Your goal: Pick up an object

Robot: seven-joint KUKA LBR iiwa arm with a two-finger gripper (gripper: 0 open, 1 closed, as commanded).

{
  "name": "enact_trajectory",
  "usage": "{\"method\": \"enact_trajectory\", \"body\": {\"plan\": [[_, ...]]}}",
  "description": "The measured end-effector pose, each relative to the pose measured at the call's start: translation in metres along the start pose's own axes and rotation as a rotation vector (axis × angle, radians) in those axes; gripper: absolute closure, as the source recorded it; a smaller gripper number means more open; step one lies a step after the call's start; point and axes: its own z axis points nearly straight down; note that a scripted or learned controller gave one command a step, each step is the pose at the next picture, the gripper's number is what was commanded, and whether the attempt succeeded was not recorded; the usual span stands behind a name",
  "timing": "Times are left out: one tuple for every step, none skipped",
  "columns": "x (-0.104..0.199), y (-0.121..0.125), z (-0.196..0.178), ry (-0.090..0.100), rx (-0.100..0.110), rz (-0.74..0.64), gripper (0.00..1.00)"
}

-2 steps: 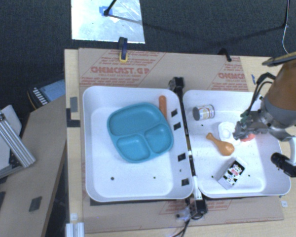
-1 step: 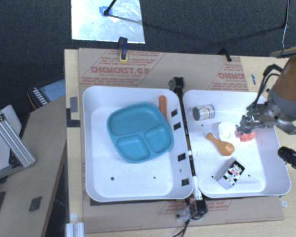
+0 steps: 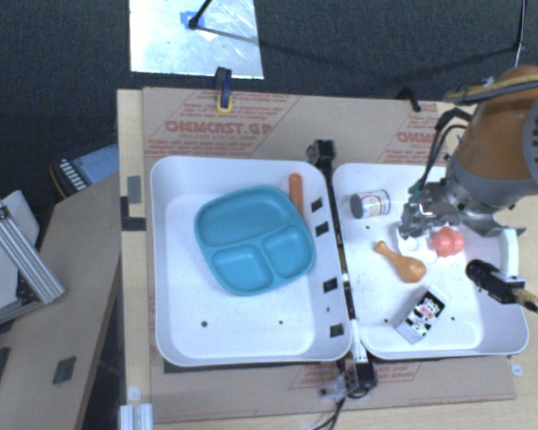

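Two white bins (image 3: pixel 175 267) sit side by side. The left one has one blue tray (image 3: pixel 254 239) and one orange stick (image 3: pixel 296 192). The right has one jar (image 3: pixel 370 205), one pink ball (image 3: pixel 447 242), one orange gourd (image 3: pixel 401 262) and one card box (image 3: pixel 420 315).

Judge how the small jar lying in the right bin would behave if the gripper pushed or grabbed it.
The small jar lies on its side, and its rounded body suggests it would probably roll across the smooth floor of the right bin if nudged. It looks rigid, so it likely keeps its shape when squeezed. Its curved, possibly slick surface may slip from the gripper.
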Motion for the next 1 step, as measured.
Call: {"method": "enact_trajectory", "body": {"plan": [[0.0509, 0.014, -0.0139, 0.0, -0.001, -0.001, 1.0]]}}
